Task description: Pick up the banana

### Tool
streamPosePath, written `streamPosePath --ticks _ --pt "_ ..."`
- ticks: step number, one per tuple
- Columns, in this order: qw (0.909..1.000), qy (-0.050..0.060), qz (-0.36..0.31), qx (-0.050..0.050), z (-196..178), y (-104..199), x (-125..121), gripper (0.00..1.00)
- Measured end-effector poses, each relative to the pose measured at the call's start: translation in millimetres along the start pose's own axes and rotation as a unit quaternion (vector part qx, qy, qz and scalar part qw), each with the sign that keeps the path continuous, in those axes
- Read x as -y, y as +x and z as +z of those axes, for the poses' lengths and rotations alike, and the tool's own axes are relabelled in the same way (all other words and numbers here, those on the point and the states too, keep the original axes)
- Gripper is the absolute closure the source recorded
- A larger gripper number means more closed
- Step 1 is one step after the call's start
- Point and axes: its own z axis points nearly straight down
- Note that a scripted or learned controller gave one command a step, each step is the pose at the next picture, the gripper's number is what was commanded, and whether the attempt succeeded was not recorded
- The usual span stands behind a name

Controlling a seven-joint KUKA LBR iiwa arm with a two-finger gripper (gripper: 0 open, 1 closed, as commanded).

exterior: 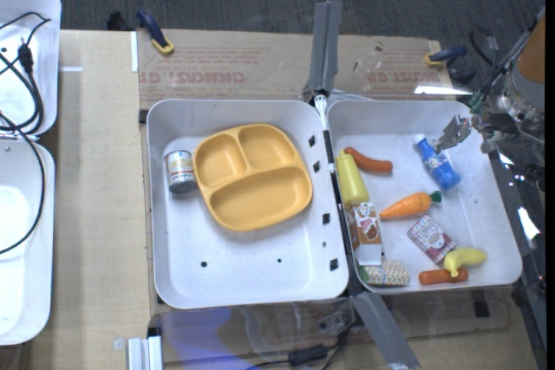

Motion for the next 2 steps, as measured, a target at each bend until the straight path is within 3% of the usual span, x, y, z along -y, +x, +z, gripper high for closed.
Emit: streamPosePath --ticks 1,2 --pt "0.9958 0.002 0.091 -0.009 104.6 -7.5 58.5 0.0" --pt "0.9985 0.0 -0.055 -0.001 104.1 -3.7 117.0 0.0"
